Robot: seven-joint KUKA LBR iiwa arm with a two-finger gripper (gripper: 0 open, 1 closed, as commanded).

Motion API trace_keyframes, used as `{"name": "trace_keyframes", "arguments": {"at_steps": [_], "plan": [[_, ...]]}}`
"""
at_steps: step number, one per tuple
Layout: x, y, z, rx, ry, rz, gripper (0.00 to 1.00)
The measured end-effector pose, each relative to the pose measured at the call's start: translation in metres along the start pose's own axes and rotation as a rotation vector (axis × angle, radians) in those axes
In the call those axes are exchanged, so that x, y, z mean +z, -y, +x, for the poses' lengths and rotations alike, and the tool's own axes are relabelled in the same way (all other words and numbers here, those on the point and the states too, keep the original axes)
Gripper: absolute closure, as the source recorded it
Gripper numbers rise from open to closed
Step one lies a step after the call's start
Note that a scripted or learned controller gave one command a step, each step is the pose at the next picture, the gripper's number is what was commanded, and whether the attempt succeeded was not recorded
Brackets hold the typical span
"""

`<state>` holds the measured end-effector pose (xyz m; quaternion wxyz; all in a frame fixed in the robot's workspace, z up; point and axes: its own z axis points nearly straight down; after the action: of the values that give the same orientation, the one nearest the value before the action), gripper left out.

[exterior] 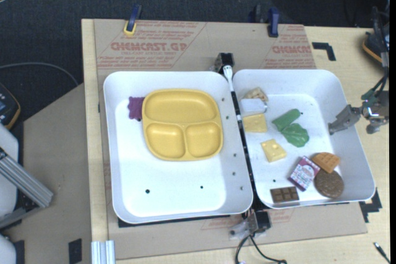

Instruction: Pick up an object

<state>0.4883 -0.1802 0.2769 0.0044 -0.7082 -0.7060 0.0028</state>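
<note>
The right bin holds several toy foods. Among them are a green leafy piece, a yellow cheese wedge and a pale yellow square. There is also a white block, a tan bread piece and a pink packet. An orange pastry, a brown round cookie and a chocolate bar lie toward the front. My gripper hangs over the bin's right rim, to the right of the green piece and apart from every item. Nothing shows in it.
The left bin carries a yellow divided plate with a purple item at its left side. A black hinge strip separates the bins. Clamps stand at the board's back edge.
</note>
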Motion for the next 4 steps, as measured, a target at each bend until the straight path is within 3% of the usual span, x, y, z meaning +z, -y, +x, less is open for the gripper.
{"name": "trace_keyframes", "arguments": {"at_steps": [1, 3, 4], "plan": [[-0.005, -0.002, 0.000, -0.003, 0.003, -0.011, 0.00], [0.095, -0.012, 0.017, -0.004, -0.001, -0.004, 0.00], [0.147, -0.017, 0.008, -0.002, 0.000, -0.005, 0.00]]}}
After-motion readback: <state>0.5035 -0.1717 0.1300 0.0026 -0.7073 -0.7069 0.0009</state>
